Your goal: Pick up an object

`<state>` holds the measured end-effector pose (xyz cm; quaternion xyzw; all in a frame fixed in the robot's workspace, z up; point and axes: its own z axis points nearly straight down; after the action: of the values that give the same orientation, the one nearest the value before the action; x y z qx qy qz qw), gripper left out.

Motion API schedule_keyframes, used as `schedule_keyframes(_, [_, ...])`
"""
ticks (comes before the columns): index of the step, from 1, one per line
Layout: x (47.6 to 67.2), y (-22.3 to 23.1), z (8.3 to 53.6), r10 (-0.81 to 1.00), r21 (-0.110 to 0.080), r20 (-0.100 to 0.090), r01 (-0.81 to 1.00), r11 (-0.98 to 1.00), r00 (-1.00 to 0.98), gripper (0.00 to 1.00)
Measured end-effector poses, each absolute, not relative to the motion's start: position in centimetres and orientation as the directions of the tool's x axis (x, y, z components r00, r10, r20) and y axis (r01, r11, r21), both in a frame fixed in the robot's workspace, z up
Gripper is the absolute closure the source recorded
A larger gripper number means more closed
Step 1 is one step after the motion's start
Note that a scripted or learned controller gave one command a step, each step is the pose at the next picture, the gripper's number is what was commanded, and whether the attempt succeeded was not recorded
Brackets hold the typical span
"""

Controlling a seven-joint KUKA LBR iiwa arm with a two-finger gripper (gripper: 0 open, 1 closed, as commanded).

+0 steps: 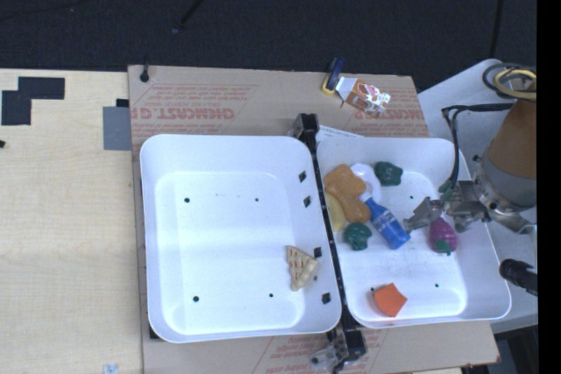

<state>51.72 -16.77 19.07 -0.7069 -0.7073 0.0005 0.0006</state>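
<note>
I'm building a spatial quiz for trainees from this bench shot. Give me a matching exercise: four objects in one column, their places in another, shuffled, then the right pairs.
Things:
1. small tan wooden-looking piece
2. orange block
3. small magenta object
4. blue bottle-like object

Places:
A. middle of the right bin, beside a yellow-orange soft shape
B. lower right of the left bin
C. beside the gripper, right bin
D. near the right bin's front edge

Pairs: 1-B, 2-D, 3-C, 4-A

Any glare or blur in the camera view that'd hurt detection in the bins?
Camera view: lighting is even and soft; the left bin is bright white without hard glare; shadows faint along the bin walls; the hand by the magenta object looks slightly soft; the floor above the bench is dark, low in detail.
</note>
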Motion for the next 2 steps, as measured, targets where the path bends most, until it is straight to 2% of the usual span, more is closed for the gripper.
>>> schedule_keyframes(1, [58.0,-13.0,9.2,1.0,-0.005,0.003,1.0,0.005,-0.005,0.0])
schedule_keyframes(2, [53.5,-15.5,8.7,1.0,-0.008,0.001,1.0,-0.002,0.002,0.0])
